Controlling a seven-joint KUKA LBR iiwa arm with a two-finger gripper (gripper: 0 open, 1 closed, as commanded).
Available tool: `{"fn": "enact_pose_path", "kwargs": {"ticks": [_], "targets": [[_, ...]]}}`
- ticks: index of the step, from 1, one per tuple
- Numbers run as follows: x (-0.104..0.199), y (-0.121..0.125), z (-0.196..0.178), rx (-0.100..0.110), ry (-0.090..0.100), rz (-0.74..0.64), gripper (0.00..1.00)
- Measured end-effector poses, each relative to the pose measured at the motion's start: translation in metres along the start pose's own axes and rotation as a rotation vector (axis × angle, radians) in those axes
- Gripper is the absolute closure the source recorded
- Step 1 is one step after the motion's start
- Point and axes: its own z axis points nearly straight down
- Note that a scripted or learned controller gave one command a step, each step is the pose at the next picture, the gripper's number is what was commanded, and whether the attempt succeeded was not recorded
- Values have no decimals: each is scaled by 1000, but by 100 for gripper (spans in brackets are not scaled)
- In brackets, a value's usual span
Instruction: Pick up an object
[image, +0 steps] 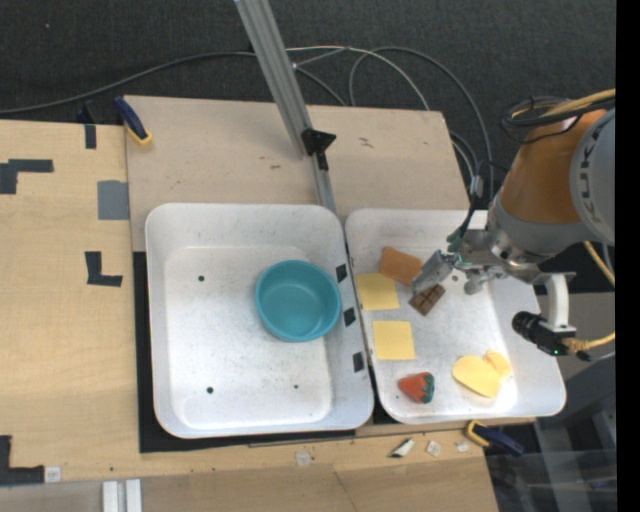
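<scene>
The claw (432, 285) is low in the right bin (520, 400), touching a brown block (428, 299). Its grip cannot be told.

A pale wooden worktop (60, 300) fills the left and lower part of the view, marked with short strips of black tape (98, 270) and one grey patch (113, 199). A tan board (220, 150) lies over it at the back, with a blue and yellow clamp (133, 119) at its far left corner. A grey metal pole (285, 85) slants across the board. Behind lies dark carpet (100, 50) crossed by loose cables (400, 65). The light is even.
</scene>
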Motion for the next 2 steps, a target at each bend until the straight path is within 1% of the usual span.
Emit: {"fn": "enact_pose_path", "kwargs": {"ticks": [1, 2], "targets": [[0, 0, 0, 0, 0, 0, 0], [10, -6, 54, 5, 0, 1, 0]]}}
